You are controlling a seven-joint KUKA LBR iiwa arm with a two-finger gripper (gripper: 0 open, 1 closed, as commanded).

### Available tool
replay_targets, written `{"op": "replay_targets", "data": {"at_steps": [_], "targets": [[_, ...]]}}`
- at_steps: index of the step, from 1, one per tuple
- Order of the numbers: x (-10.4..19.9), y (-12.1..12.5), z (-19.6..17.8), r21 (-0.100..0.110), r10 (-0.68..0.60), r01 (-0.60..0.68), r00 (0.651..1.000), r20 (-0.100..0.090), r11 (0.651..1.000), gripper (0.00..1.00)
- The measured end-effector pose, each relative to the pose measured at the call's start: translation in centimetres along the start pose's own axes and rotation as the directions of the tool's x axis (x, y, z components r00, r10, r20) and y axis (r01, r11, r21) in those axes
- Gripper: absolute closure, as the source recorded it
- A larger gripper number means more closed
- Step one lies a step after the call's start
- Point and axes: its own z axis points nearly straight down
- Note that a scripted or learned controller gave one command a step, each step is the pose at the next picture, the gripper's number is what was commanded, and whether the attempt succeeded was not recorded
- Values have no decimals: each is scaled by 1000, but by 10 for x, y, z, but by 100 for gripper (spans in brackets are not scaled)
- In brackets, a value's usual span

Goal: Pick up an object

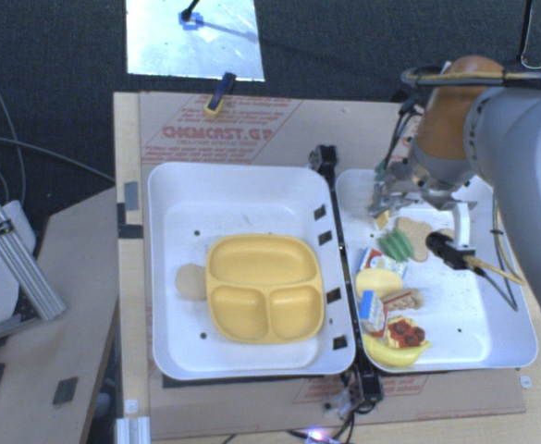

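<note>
Over the right bin (506,336), the gripper (387,199) is hovering just above the green object (399,244), nothing lifted yet, finger state indiscernible; pick approx. at approach stage.

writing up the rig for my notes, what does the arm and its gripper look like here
The arm is a thick, rounded grey tube entering from the right, with a glossy orange band above the wrist. Thin dark cables loop along the wrist. Below sits a small metallic grey gripper, with a white part beside it.

Divided tray (264,299) in left bin (173,248); toys (392,313) in right.
</note>
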Motion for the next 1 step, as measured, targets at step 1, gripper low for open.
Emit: {"op": "replay_targets", "data": {"at_steps": [1], "targets": [[53,-39,-89,6,-2,2,1000,-5,1000,100]]}}
